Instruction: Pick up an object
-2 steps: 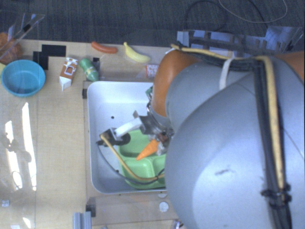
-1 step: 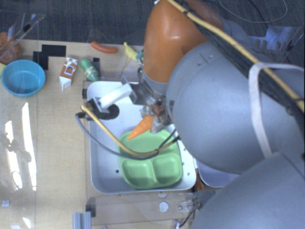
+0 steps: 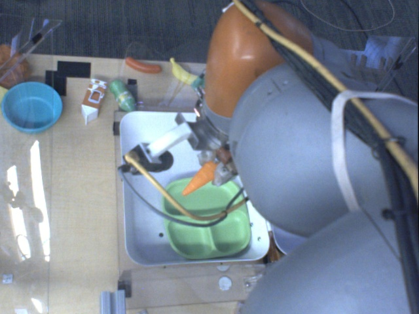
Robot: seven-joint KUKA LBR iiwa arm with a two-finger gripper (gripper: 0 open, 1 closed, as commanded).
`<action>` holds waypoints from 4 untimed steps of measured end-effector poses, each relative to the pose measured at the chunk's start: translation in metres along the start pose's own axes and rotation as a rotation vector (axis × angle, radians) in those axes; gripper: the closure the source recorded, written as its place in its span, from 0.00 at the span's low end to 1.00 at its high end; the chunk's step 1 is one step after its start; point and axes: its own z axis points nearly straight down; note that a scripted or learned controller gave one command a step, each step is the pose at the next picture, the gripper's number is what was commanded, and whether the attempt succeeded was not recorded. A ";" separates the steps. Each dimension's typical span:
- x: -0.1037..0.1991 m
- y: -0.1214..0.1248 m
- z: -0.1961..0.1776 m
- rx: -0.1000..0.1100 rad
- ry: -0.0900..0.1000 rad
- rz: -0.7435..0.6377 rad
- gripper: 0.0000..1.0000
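An orange toy carrot (image 3: 200,178) hangs tilted over the far edge of a green divided tray (image 3: 211,233), which lies in the white bin (image 3: 141,231). The carrot's thick end sits between the fingers of my gripper (image 3: 218,165), and its tip points down and to the left. The gripper is shut on the carrot, under the orange band (image 3: 239,57) of the arm. The grey arm hides the right side of the bin and everything to the right of it.
A white tube and black ring (image 3: 156,154) with looping cables hang over the bin's far left. Behind the bin on the bench lie a blue bowl (image 3: 31,106), small carton (image 3: 93,101), green bottle (image 3: 123,95), red sausage (image 3: 143,65) and yellow banana (image 3: 184,76).
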 end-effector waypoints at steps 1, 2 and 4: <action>0.006 -0.004 -0.019 0.002 -0.006 -0.589 1.00; 0.010 0.024 0.025 0.007 -0.007 -1.059 1.00; 0.039 0.085 0.085 0.006 -0.007 -0.972 0.00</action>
